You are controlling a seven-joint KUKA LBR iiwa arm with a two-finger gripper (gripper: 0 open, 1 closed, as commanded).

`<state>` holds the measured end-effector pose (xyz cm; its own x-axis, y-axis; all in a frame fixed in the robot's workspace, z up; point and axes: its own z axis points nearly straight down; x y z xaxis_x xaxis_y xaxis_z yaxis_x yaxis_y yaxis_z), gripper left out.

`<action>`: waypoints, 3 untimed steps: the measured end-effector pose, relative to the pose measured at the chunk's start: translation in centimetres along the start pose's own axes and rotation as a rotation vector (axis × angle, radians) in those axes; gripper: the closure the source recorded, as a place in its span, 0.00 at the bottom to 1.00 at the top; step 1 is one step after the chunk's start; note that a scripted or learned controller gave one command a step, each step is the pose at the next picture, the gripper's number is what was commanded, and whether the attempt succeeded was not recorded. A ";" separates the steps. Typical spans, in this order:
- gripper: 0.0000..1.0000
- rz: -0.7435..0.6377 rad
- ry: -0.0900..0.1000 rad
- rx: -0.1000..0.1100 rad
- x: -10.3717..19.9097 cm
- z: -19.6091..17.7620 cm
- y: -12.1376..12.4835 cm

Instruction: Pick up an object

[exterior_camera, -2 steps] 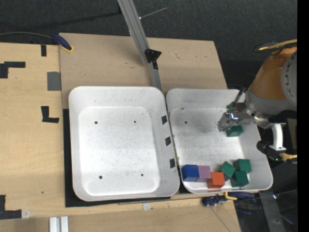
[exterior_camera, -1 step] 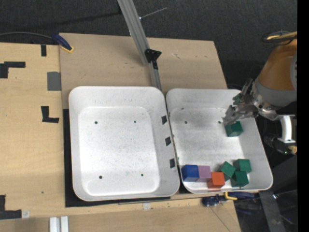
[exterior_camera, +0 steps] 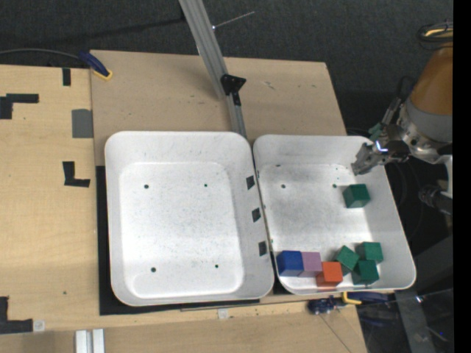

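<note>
Your right bin (exterior_camera: 383, 219) holds a lone green cube (exterior_camera: 356, 195) mid-right and a cube cluster (exterior_camera: 331, 263) at its lower edge. The claw (exterior_camera: 366, 158) hovers above the lone cube; its state can't be told. No writing is legible.

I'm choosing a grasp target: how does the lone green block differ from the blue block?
The lone green block stands apart from the others in the upper part of the right bin, near the pincer; the blue block sits at the bin's lower left corner, touching a purple block. They differ in colour. Both look similar in size.
</note>
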<state>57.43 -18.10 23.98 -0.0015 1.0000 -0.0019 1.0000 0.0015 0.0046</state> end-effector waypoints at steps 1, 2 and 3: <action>1.00 -0.006 0.003 0.004 5.5 -0.5 1.0; 1.00 -0.005 0.003 0.007 10.7 0.8 1.1; 1.00 -0.005 0.003 0.007 16.0 1.9 1.2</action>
<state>58.61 -2.14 22.05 -0.0066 1.0000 0.0014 1.0000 0.0066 -0.0022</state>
